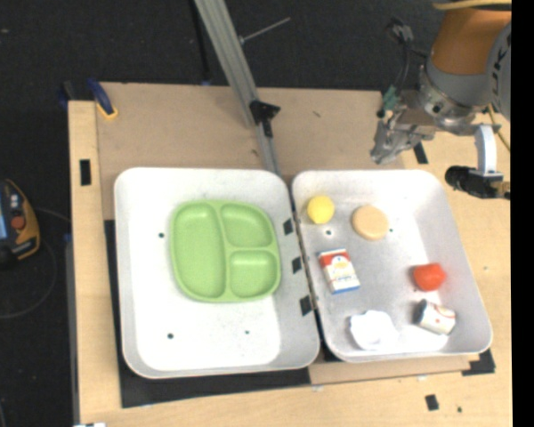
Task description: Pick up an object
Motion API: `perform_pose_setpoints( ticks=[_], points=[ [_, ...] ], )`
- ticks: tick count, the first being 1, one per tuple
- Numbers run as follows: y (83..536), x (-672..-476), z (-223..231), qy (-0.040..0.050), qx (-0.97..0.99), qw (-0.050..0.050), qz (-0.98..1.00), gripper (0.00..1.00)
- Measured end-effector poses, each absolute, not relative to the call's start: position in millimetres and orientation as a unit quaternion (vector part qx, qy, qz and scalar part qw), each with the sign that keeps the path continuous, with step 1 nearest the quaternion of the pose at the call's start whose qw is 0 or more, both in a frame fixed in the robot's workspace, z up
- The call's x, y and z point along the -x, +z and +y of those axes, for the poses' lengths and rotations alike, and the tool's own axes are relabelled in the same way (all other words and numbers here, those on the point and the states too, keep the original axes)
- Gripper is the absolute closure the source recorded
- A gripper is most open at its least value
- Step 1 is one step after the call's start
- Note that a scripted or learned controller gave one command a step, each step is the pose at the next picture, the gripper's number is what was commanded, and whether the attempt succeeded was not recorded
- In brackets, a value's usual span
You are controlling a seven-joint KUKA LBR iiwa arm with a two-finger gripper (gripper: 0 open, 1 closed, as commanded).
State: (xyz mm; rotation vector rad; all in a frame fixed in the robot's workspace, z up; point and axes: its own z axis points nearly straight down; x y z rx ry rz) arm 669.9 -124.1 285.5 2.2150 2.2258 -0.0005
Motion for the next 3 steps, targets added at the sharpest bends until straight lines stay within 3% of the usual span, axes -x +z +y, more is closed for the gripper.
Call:
perform_pose_setpoints(
  ticks=[3],
  points=[
    [253,-658.5,31,-0.0003,-0.705,0.000,0.709,1.00]
  ],
)
